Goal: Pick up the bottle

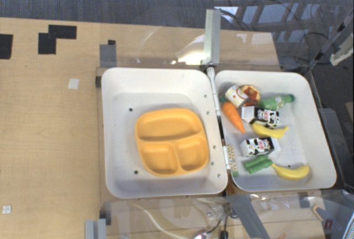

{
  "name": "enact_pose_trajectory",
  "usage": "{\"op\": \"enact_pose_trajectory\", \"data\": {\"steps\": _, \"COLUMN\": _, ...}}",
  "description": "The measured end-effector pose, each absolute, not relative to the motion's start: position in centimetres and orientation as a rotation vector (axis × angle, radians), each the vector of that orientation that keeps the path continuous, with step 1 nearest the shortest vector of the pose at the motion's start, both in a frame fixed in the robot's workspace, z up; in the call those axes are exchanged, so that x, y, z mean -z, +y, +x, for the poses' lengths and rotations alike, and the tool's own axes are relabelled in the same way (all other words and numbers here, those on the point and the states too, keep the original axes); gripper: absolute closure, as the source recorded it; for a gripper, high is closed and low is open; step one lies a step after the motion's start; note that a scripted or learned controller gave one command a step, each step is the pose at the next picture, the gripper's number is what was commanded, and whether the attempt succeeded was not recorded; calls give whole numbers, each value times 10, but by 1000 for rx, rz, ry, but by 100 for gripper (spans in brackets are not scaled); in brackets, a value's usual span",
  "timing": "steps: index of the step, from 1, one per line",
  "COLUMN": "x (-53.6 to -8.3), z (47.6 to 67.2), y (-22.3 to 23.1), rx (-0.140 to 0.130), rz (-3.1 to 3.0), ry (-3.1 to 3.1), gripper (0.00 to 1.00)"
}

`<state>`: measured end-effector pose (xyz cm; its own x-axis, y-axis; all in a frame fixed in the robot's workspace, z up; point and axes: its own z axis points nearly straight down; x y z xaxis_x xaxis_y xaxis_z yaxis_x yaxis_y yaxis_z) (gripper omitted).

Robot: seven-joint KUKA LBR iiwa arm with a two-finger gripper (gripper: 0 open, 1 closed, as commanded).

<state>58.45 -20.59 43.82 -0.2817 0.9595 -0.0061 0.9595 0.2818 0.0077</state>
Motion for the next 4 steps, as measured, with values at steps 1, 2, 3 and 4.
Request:
{"op": "enact_pose_trajectory", "data": {"steps": 1, "x": -406, "z": 550, "y": -206, "rx": -2, "rz": 1469, "ry": 2769, "gripper": 0}}
{"op": "enact_pose_trajectory", "data": {"steps": 2, "x": -438, "z": 488, "y": -206, "rx": 0, "rz": 1091, "ry": 2934, "gripper": 0}}
{"op": "enact_pose_trajectory", "data": {"steps": 3, "x": -437, "z": 488, "y": -206, "rx": 2, "rz": 648, "ry": 3063, "gripper": 0}}
{"op": "enact_pose_trajectory", "data": {"steps": 4, "x": -437, "z": 488, "y": -206, "rx": 2, "rz": 731, "ry": 3044, "gripper": 0}}
